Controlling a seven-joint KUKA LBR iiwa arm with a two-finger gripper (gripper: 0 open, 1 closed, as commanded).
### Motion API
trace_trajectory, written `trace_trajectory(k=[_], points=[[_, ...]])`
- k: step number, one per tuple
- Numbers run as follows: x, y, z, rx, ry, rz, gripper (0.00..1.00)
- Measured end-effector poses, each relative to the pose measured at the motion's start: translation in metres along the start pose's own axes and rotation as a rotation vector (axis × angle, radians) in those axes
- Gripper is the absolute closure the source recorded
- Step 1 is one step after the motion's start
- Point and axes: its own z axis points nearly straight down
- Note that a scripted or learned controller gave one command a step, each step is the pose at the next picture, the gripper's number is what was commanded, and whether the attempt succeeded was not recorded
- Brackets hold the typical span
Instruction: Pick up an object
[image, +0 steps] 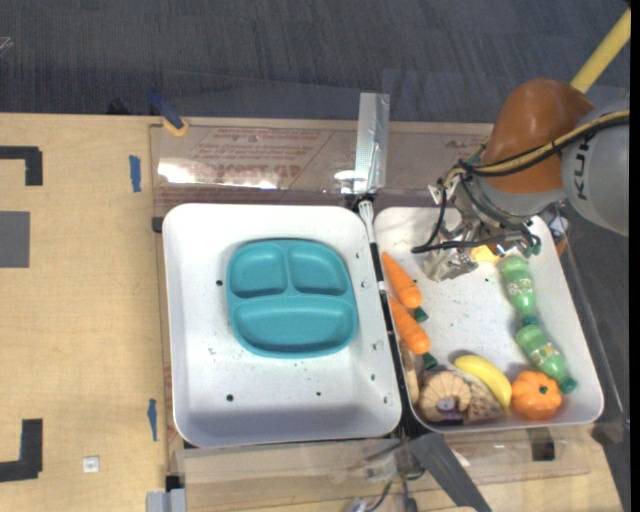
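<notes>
- You see the bench (80, 300) carrying two white bins side by side: the left bin (200, 400) and, touching it along one edge, the right bin (455, 310).
- The arm (560, 140) reaches in over the far corner of the right bin, its orange band above the wrist.
- A teal divided plate (292, 298) lies flat in the middle of the left bin.
- The gripper (452, 262) hangs low over the far end of the right bin; you cannot tell how its jaws stand, and nothing can be made out between them.
- In the right bin, two carrots (405, 300) lie end to end along the wall nearest the left bin.
- A green string of toy pieces (530, 315) runs down the opposite wall.
- A banana (484, 377) sits at the near end, beside a small orange pumpkin (536, 394).
- A round tan pastry (452, 397) rests in the near corner, just beside the banana.
</notes>
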Motion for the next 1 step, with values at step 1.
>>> trace_trajectory(k=[1], points=[[-0.0455, 0.0863, -0.1057, 0.004, -0.012, 0.001, 1.0]])
